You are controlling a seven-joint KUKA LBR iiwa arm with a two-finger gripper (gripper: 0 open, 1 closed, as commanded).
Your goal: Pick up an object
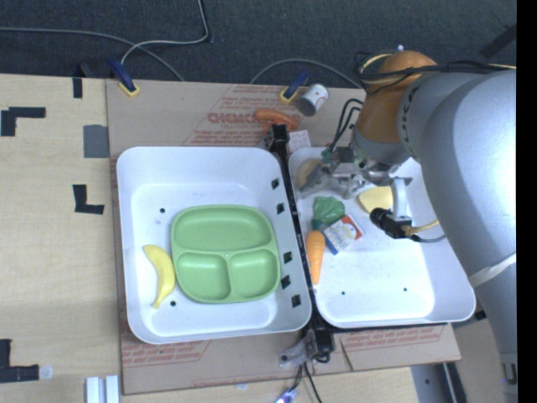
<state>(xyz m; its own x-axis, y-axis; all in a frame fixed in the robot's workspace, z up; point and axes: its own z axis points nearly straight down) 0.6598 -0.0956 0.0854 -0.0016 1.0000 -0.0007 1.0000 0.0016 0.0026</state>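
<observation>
Overhead, the grey arm (470,158) with its orange band reached in from the right and hung low over the far end of the right bin (394,296), its bulk covering much of that bin's right side. The gripper (340,173) sat down among the clutter near the divider between the bins; whether it was wide, narrow or holding anything could not be told from this angle. Just beside it lay a green leafy toy (327,210), with a small red-and-white packet (342,233) touching its lower edge and an orange carrot (315,257) lying lengthwise along the bin's left wall. A pale yellow piece (375,198) showed partly under the wrist, near a black cable fitting (388,221). In the left bin (138,183), a green divided plate (225,253) lay flat in the middle, a yellow banana (161,274) curving just beside its left rim. Beyond the bins, on the cardboard, sat an orange sausage-shaped toy (277,117) and a small grey cylinder (312,99).
</observation>
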